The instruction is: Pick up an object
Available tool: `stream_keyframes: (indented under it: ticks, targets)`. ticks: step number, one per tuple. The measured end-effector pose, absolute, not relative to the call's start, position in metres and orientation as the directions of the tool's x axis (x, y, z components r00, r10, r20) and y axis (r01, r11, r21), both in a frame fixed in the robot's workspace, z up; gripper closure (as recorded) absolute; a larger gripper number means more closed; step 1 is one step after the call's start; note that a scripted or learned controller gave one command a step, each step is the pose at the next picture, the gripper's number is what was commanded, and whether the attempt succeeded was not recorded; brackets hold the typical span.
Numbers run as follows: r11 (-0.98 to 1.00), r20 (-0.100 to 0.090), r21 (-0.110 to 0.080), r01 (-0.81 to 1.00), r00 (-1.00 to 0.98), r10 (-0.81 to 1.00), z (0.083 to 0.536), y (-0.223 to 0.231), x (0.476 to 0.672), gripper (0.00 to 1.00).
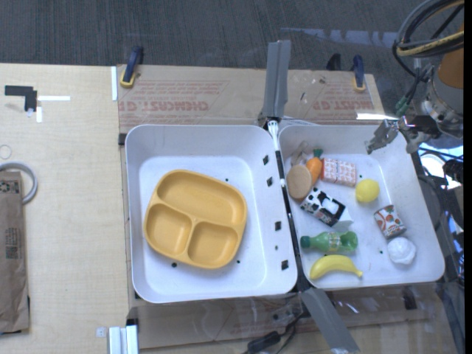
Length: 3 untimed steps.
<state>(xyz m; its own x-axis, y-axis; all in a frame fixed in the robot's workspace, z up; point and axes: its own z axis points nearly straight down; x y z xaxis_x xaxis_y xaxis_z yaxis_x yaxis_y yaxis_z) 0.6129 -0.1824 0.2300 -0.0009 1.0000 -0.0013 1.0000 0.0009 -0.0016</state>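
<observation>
Behind bins, cardboard (221, 98) reads "CHEMCAT" upside down; smaller labels illegible.

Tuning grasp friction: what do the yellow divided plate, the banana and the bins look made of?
Yellow divided plate: looks like moulded plastic, matte; uniform colour, rounded compartment ridges.
Banana: probably a plastic toy; even yellow with a soft sheen, though real fruit can't be ruled out.
Left bin and right bin: seemingly thin white plastic, smooth and slightly glossy; curved corners and rolled rims.
</observation>
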Motion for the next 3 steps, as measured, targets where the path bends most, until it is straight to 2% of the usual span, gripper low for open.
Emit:
stream_keyframes:
  ticks: [1, 2, 3]
  targets:
    - [0.184, -0.001, -0.001, 0.983, -0.184, 0.983, 0.136, -0.189, 0.579, 0.0]
    - [0.104, 0.004, -0.001, 0.995, -0.104, 0.995, 0.091, -0.21, 0.595, 0.0]
    - [0.1, -0.002, 0.002, 0.995, -0.1, 0.995, 0.101, -0.214, 0.595, 1.0]
